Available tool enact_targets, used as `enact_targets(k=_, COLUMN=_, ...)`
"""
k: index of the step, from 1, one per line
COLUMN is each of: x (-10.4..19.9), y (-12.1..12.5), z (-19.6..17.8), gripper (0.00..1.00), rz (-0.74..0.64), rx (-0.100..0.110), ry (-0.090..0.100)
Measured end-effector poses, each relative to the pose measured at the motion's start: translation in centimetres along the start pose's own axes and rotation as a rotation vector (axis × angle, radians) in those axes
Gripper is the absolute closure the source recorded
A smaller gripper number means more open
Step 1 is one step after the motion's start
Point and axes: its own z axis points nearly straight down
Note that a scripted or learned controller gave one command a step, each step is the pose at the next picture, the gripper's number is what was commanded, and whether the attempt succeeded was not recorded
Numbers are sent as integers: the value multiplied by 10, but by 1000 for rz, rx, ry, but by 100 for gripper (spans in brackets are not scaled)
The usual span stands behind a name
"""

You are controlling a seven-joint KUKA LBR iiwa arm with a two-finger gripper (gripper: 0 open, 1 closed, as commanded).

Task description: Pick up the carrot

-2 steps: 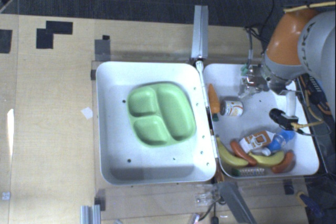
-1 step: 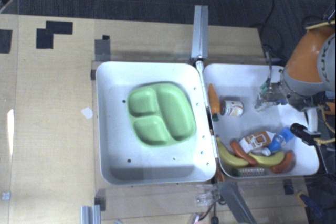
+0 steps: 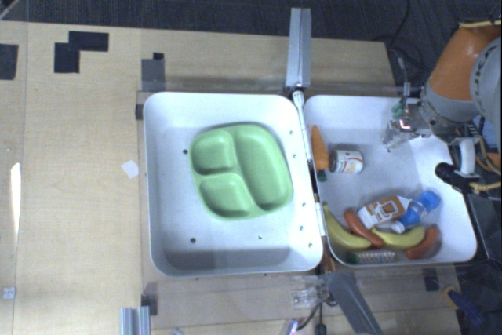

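Observation:
An orange carrot (image 3: pixel 318 149) lies along the left wall of the right bin (image 3: pixel 357 110), beside a small tipped jar (image 3: pixel 346 162). My gripper (image 3: pixel 401 128) hangs over the upper right part of that bin, well to the right of the carrot and apart from it. Nothing shows between its fingers. The grey arm with its orange band (image 3: pixel 463 63) comes in from the right edge.
In the right bin's near end lie two bananas (image 3: pixel 369 238), a red sausage-like item (image 3: pixel 363 227), a small carton (image 3: pixel 384 210) and a blue-capped bottle (image 3: pixel 417 210). The left bin (image 3: pixel 169 129) holds a green divided plate (image 3: pixel 239 169). A metal post (image 3: pixel 298 51) stands between the bins.

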Motion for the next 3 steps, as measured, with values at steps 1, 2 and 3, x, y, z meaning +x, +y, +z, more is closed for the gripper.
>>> enact_targets(k=1, x=-9, y=-3, z=0, gripper=100, rz=-121, rx=0, ry=1)
enact_targets(k=2, x=-8, y=0, z=-12, gripper=100, rz=-124, rx=-6, ry=-1)
enact_targets(k=3, x=-8, y=2, z=-24, gripper=100, rz=-126, rx=-13, ry=-3)
